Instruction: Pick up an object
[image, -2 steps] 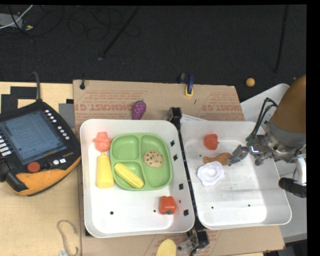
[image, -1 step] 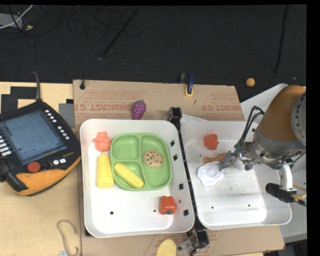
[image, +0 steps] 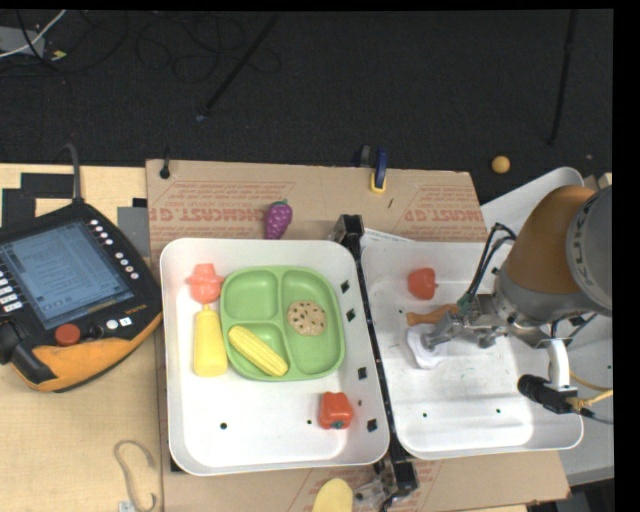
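My gripper (image: 438, 338) is low over the left part of the right bin (image: 500, 425), at the end of the grey arm with the orange band (image: 545, 240). It sits right above a small white object (image: 424, 356) on the bin floor. A brown stick-like piece (image: 422, 318) lies just left of the gripper, touching or nearly touching it. A red round object (image: 421, 283) rests a little farther back in the same bin, apart from the gripper.
The left bin (image: 200, 440) holds a green divided plate (image: 250, 295) with a cookie (image: 306, 318) and corn (image: 258, 350), a yellow bottle (image: 208, 342), a pink toy (image: 203, 283) and a red pepper (image: 335, 408). Purple grapes (image: 278, 218) lie behind it. A teach pendant (image: 65, 290) sits far left.
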